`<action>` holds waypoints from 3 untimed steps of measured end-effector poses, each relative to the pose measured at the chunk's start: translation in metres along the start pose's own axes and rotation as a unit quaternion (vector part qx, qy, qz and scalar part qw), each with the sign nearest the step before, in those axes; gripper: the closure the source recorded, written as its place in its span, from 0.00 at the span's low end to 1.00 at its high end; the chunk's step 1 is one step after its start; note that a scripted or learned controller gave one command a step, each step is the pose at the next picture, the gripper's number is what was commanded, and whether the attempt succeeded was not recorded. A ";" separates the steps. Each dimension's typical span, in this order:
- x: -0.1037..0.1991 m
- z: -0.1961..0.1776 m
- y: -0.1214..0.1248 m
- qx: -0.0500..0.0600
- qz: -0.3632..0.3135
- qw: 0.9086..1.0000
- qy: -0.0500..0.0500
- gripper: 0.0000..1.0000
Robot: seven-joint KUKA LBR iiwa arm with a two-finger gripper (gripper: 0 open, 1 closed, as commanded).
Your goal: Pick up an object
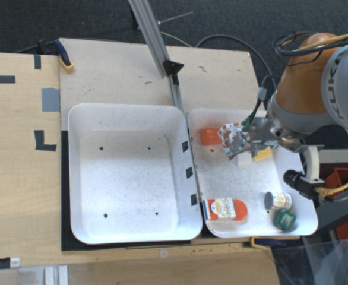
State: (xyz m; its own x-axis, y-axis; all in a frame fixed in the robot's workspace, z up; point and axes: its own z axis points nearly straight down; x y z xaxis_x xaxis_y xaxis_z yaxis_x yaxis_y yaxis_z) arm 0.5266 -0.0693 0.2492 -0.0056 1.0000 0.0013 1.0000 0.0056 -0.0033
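Note:
My gripper [240, 145] reaches in from the right over the upper part of the right bin [254, 233]. A crumpled white and red packet [228, 134] lies right at its tip, touching or overlapping it. An orange block [209, 137] sits just left of that packet. A yellow and white piece [258, 155] pokes out under the gripper's right side. Near the bin's front lie a red and white pouch [226, 209], a small jar [279, 201] on its side and a green object [285, 220].
The left bin [79, 159] sits beside the right one, with black clips along the shared wall. A slanted metal rail [153, 34] crosses the back of the bench. A yellow and blue clamp [63, 55] lies at the back left. The bulky orange-banded wrist [307, 94] overhangs the right bin.

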 end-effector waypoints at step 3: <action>0.150 0.018 0.076 -0.001 -0.001 1.000 0.000 1.00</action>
